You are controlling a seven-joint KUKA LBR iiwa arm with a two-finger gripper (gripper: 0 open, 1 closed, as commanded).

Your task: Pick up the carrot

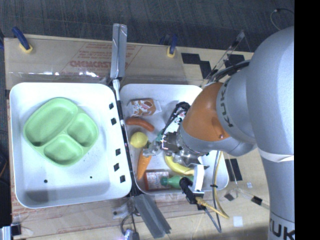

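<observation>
**Gripper low over the right bin, beside the carrot**

The gripper (pixel 162 145) hangs just right of the carrot's (pixel 143 166) green top; whether it is spread or closed cannot be told. The carrot lies below the lemon (pixel 138 140), left of the banana (pixel 177 165), against the right bin's (pixel 165 90) left wall.

The grey arm (pixel 260 99) reaches in, wrist bent downward.

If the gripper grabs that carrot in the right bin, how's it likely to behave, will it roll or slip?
The carrot looks like a smooth, tapered toy, so it is probably stiff and light, and may slip from a pinch near its narrow end. Its round body could roll if nudged, though the bin wall and the bottle beside it would likely stop it.
</observation>
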